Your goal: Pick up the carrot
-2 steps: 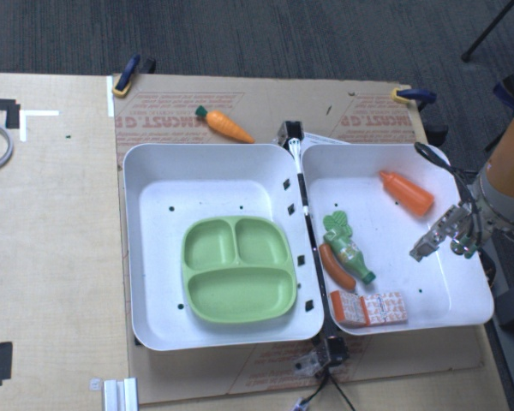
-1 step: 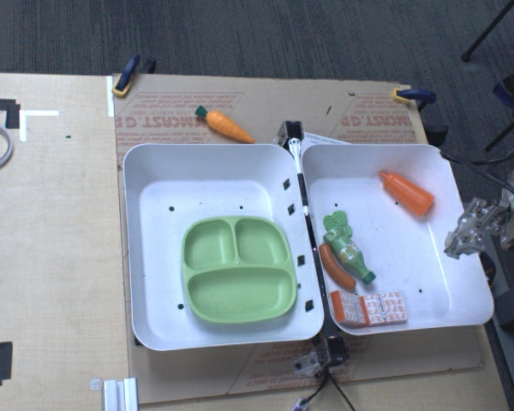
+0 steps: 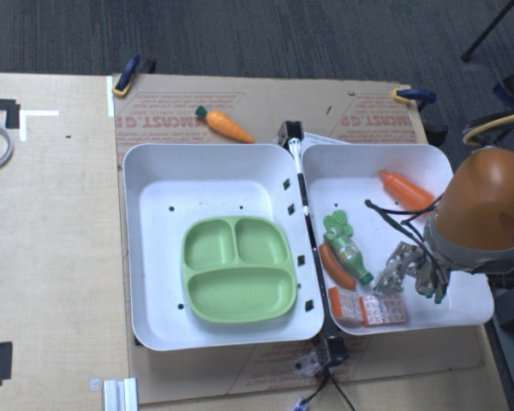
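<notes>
Wood desk (image 3: pixel 51 298): pale surface under everything, with a brown cardboard sheet (image 3: pixel 265 110) laid under the bins.
Left bin (image 3: pixel 154 229): white and shallow, touching the right bin along a shared middle edge.
Right bin (image 3: pixel 463 302): white, same build, with the arm over its right part.
Arm (image 3: pixel 484 199): grey with an orange band, reaching in from the right, wrist above the right bin's near right area.
Green plate (image 3: pixel 238 268): three compartments, lying flat in the left bin.
Tool (image 3: pixel 411 274): low over the right bin floor; whether it is open or closed, I cannot tell; nothing visible in its grasp.
Carrot (image 3: pixel 224 124): orange with a green top, on the cardboard beyond the left bin's far rim, outside both bins, well apart from the tool.
Orange object (image 3: pixel 405 189): in the right bin's far part.
Green bottle (image 3: pixel 343 242): in the right bin, left side.
Red sausage (image 3: pixel 336 265): just beside the bottle.
Flat packet (image 3: pixel 368 308): near edge of the right bin.
</notes>
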